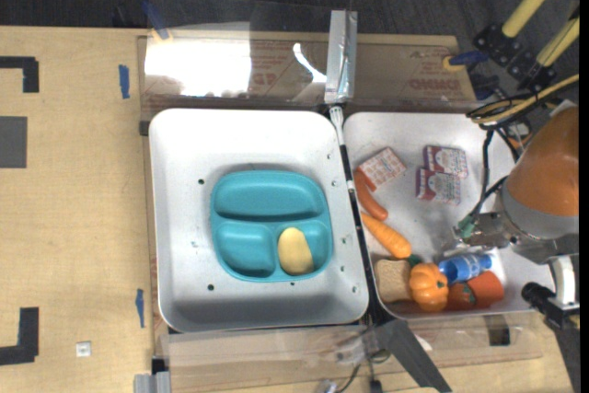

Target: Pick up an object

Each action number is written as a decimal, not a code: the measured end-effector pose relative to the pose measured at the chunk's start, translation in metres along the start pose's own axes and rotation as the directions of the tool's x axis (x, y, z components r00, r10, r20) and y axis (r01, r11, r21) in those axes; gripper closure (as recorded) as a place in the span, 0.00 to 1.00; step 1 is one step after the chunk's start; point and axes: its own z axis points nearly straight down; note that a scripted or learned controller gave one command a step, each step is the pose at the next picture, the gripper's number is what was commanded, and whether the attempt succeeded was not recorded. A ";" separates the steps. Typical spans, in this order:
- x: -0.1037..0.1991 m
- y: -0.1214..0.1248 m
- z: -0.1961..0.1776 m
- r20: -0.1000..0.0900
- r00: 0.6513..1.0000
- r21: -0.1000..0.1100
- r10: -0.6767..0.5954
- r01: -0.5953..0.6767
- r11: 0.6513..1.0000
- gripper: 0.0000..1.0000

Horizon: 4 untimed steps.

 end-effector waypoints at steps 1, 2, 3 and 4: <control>0.080 0.049 -0.121 -0.006 0.999 0.006 0.037 -0.036 0.999 1.00; 0.076 0.046 -0.117 -0.004 0.999 0.015 0.042 -0.042 0.999 0.00; 0.041 0.038 -0.094 -0.005 0.999 0.019 0.044 -0.044 0.999 0.00; 0.043 0.019 -0.014 0.001 1.000 -0.001 -0.004 0.004 1.000 0.00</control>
